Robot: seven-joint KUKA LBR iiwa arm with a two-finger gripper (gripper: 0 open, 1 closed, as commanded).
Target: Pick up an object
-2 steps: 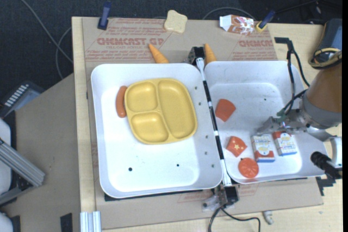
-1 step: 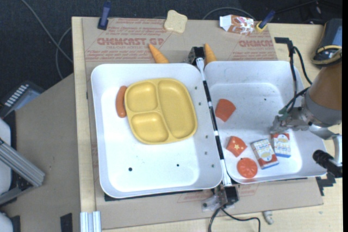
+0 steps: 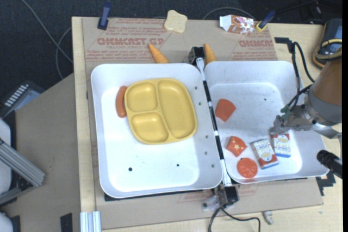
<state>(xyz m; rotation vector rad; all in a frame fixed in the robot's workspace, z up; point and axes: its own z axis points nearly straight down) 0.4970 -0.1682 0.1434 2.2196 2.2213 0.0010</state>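
The claw (image 3: pixel 283 126) was low in the right-hand shallow white plastic bin (image 3: pixel 255 74), at its right side, directly over the small white-and-red printed carton (image 3: pixel 282 145). Whether it was released or clenched could not be told at this size; nothing was seen lifted in it.

Judgement: approach done, grasp and lift still outstanding. All candidate objects lay on the bin floor.

Just left of that carton, touching or nearly so, lay a second small carton with a red-and-blue label (image 3: pixel 264 152). Further left: flat red disc (image 3: pixel 247 168), red block with a yellow star (image 3: pixel 236 146), and, well apart toward the bin centre, an orange-red angular piece (image 3: pixel 225 109).

Left bin (image 3: pixel 157 179): yellow three-compartment plastic tray (image 3: pixel 161 110), with a red sausage-shaped toy (image 3: pixel 120 101) touching its left edge. Neither was near the claw.
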